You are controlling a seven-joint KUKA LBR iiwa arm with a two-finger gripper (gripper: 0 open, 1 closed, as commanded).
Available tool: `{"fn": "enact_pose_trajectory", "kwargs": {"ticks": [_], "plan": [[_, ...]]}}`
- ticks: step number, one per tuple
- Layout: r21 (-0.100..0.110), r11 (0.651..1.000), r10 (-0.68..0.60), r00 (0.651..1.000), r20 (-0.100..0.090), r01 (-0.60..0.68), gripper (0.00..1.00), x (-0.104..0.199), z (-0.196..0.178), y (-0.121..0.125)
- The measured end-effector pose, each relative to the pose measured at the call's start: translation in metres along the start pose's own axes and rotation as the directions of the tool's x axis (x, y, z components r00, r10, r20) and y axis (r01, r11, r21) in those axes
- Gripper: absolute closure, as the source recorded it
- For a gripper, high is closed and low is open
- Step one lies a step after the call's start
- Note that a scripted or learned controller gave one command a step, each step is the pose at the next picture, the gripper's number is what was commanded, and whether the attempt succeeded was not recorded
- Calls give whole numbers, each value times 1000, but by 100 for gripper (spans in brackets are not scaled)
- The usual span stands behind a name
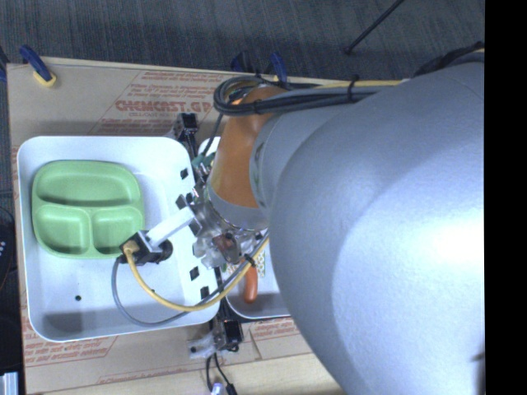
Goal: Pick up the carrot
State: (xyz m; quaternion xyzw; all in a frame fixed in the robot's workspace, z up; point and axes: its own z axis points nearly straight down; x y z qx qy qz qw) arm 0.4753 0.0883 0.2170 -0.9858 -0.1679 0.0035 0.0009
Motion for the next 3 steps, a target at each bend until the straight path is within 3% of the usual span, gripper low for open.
{"fn": "enact_pose_trajectory", "kwargs": {"ticks": [1,2,3], "plan": [[2,963,-270,963,0,270,100,9,30,-27],[-1,996,90,996,-3,-90,100,32,-14,-79],[-2,992,130,992,-3,-130,100,38,-21,-91]]}}
